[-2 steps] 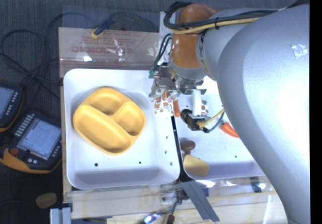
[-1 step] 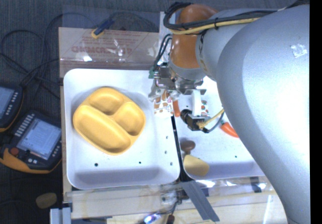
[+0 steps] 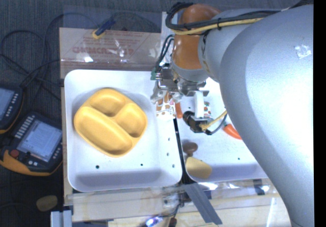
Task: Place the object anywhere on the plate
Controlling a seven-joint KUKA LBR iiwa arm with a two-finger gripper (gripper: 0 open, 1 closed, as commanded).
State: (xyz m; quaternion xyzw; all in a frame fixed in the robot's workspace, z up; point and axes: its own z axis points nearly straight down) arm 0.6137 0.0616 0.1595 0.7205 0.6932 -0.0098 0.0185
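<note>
Camera view showed two shallow white plastic bins side by side on the surface. The left bin (image 3: 81, 170) contained a yellow three-compartment plastic plate (image 3: 110, 121), which lay slightly tilted near the bin's centre. The grey arm with the orange band (image 3: 189, 50) reached in from the right and covered much of the right bin (image 3: 224, 170). The pincer (image 3: 168, 99) hung above the divide between the two bins, just right of the plate. A small patterned white-and-orange object (image 3: 164, 106) sat at the pincer's tip, over the left bin's right edge; whether it was clamped between the fingers could not be told, and the pincer's opening could not be told either. In the right bin lay a small brown rounded object (image 3: 190, 147), a tan oval object (image 3: 198, 169) near the front wall, and an orange carrot-shaped piece (image 3: 232, 131) partly hidden under the arm. A handheld control pendant (image 3: 30, 142) rested on the floor to the left.
</note>
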